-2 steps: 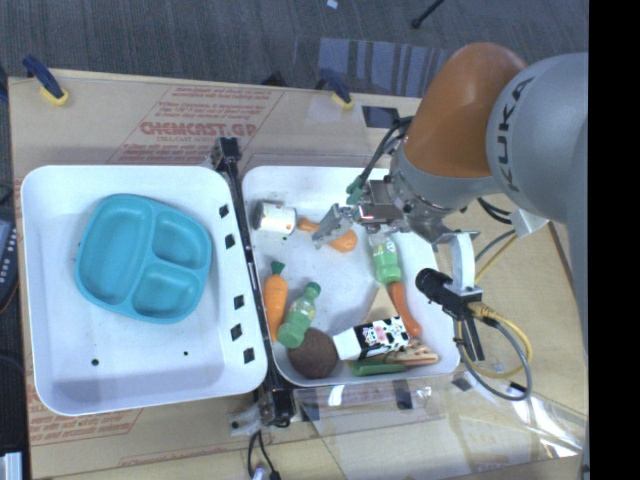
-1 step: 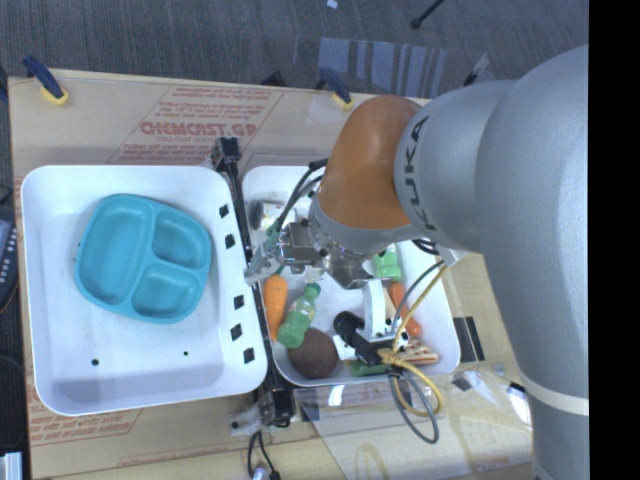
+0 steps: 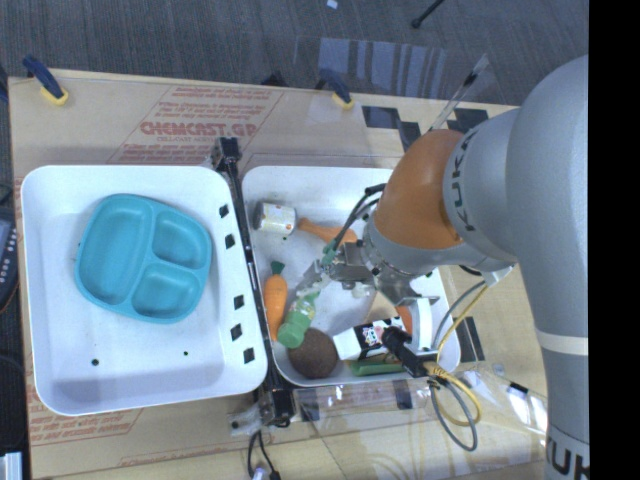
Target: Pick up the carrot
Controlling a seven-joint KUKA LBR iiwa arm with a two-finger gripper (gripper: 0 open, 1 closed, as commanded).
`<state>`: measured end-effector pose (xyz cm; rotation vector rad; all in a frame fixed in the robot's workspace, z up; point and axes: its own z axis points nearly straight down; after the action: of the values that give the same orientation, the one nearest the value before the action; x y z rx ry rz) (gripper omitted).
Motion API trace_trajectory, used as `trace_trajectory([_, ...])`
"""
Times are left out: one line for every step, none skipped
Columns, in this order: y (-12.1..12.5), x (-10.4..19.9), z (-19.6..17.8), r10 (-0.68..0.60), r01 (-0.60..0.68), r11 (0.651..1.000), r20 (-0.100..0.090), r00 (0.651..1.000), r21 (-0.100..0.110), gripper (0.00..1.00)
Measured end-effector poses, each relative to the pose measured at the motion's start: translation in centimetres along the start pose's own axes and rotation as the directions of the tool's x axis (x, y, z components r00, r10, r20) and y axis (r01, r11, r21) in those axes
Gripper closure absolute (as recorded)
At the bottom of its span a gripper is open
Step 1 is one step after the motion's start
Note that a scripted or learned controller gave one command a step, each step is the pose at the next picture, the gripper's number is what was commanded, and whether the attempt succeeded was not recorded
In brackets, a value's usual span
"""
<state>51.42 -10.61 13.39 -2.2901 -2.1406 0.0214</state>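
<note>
A KUKA arm reaches in from the right over the right-hand bin (image 3: 262, 183), its end effector (image 3: 340, 268) hanging low above the middle of the bin among a tangle of metal fittings and cables; whether it is spread or pressed together cannot be told from this angle, and nothing can be seen pinched in it. The carrot (image 3: 275, 303) lies to the end effector's left, hard against the bin's left wall, its long axis running roughly parallel to that wall with the thick end toward the bin's far edge. Just beside the carrot, between it and the end effector, a small green bottle (image 3: 297, 320) lies tilted, its pale neck pointing up toward the end effector; this looks the likeliest thing to get in the way of a clean descent. A brown round object, possibly a coconut or kiwi (image 3: 316, 353), sits at the bin's near edge, close to the carrot's tip. A white cylinder (image 3: 274, 218) rests near the far left corner, with a second orange piece (image 3: 318, 232) beside it that could be mistaken for the target. The left-hand bin (image 3: 40, 268) holds a blue divided plate (image 3: 145, 258), well apart from the action.
</note>
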Motion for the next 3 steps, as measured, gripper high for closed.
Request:
trace_trajectory([3.3,0.7,3.8,0.050,-0.050,0.999,-0.003,0.999,-0.007,0.00])
trace_trajectory([10.5,2.4,1.2,0.109,-0.109,0.994,-0.005,0.994,-0.010,0.00])
trace_trajectory([13.6,-3.6,3.5,0.074,-0.074,0.997,-0.014,0.997,0.019,0.00])
